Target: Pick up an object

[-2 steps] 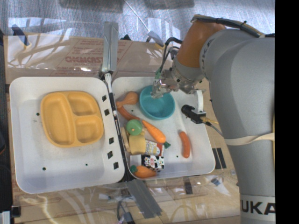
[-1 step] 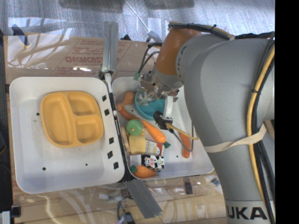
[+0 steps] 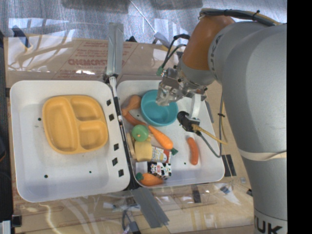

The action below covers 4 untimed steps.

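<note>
Camera view: the gripper [image 3: 165, 97] sits over the teal bowl [image 3: 159, 112] at the far end of the right bin [image 3: 210, 156], its tip at the bowl's far rim. Whether it is released or clenched cannot be told, and nothing is seen held.

The arm [image 3: 253, 82] reaches in from the right, orange band [image 3: 202, 40] above the wrist, wrist pitched down toward the bowl.

Near the bowl's front rim lie a carrot [image 3: 161, 136], a green round toy [image 3: 140, 132] and a small carton [image 3: 148, 153]. A red sausage [image 3: 193, 150] lies apart, with bare bin floor around it. The left bin [image 3: 24, 169] holds a yellow divided tray [image 3: 74, 123], with open floor toward its near edge.
</note>
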{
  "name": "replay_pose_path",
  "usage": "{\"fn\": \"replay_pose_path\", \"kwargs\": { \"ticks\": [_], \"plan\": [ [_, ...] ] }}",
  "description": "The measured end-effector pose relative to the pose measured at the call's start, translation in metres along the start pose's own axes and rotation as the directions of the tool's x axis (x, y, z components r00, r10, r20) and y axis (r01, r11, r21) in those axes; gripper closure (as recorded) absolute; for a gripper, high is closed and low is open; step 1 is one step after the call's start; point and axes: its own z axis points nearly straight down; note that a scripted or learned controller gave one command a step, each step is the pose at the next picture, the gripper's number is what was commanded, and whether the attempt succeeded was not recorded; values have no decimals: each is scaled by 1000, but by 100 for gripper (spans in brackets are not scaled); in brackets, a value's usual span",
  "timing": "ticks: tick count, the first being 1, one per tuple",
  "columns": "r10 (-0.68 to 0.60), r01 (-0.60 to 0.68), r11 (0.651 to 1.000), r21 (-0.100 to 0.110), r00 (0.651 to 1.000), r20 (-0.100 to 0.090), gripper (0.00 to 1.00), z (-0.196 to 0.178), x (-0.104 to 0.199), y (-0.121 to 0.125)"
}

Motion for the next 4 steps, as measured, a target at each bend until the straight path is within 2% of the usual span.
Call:
{"fn": "replay_pose_path", "kwargs": {
  "ticks": [1, 2, 3, 4],
  "plan": [
    [210, -210, 978, 6, 978, 3, 0, 90, 7, -31],
    [449, -449, 893, 4, 893, 3, 0, -10, 29, -26],
    [422, -422, 906, 3, 907, 2, 0, 89, 16, 10],
    [441, -441, 898, 2, 898, 0, 0, -13, 23, -7]
  ]
}}
